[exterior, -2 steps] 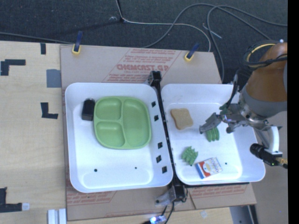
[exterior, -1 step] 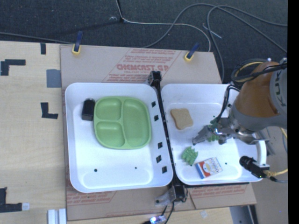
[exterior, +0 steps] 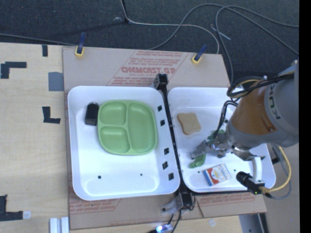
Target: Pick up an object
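Dark carpet fills the top of the camera view, crossed by thin grey cables [exterior: 194, 18]. Below it lies a pale wooden tabletop [exterior: 29, 144] marked with short black tape pieces, and on it a sheet of brown cardboard [exterior: 146, 67] printed with red lettering, held by two yellow-and-blue clamps at its far edge.

Two shallow white bins sit side by side on the cardboard, touching along a black divider. Inside the left bin [exterior: 82, 178] is a light green plate [exterior: 128, 127] with three compartments, lying flat in the upper half, and a small black block [exterior: 91, 114] touching its left rim.

Inside the right bin [exterior: 194, 98] a tan slice of toast [exterior: 189, 123] lies near the upper left. A small white card with red and blue print [exterior: 217, 174] lies near the front wall. Between them a green object [exterior: 197, 162] rests on the bin floor, partly covered.

From the right, the grey arm with its orange band [exterior: 252, 113] reaches over the right bin. Its jaws [exterior: 204, 150] are low over the green object, just above the floor of the bin. Whether the jaws are wide, narrow or closed on anything cannot be told from this angle.
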You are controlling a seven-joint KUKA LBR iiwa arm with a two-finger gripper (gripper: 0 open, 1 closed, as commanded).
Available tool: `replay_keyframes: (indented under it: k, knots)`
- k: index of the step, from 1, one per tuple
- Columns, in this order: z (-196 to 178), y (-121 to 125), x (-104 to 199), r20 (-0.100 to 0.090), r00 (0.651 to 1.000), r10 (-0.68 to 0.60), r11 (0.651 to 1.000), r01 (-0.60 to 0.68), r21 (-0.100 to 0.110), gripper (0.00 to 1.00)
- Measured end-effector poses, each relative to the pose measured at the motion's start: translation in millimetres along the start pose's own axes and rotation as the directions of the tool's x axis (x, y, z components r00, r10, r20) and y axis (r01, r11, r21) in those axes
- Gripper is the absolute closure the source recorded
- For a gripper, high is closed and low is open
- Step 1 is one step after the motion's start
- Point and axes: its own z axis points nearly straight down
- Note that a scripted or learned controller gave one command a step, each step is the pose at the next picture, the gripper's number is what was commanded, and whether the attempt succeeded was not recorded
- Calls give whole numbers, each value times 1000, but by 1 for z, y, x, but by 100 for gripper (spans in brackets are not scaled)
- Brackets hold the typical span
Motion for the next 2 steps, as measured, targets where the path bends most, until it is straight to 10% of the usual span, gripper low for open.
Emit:
replay_keyframes:
  k: [1,2]
  knots:
    - [2,0,0,2,1000,1,1000,-1,-6,0]
    - [-8,0,0,4,1000,1,1000,0,-8,100]
